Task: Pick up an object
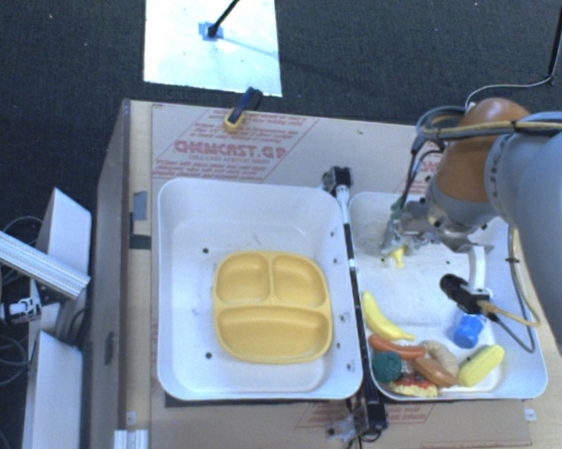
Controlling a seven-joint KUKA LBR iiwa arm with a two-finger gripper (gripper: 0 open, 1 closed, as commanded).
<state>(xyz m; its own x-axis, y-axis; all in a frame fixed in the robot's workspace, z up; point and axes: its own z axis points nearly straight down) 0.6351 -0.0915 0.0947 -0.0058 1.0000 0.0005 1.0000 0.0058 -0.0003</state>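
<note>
My gripper (395, 244) hangs low over the far left part of the right bin (527, 368), reaching in from the right. A small yellow piece (397, 261) shows just under its tip; whether it is gripped is unclear. Toys are heaped along the near side of this bin: a yellow banana (381, 317), a red sausage (397, 346), a dark green piece (386, 365), a brown bun (436, 361), a yellow corn cob (481, 365) and a blue cup (467, 329). They lie apart from the gripper, nearer the camera.
The left bin (180, 261) holds a yellow divided plate (272, 306) at its middle. A black-and-white rod (348, 241) runs along the ridge between the two bins. A yellow-and-black clip (241, 110) lies on the cardboard behind the bins.
</note>
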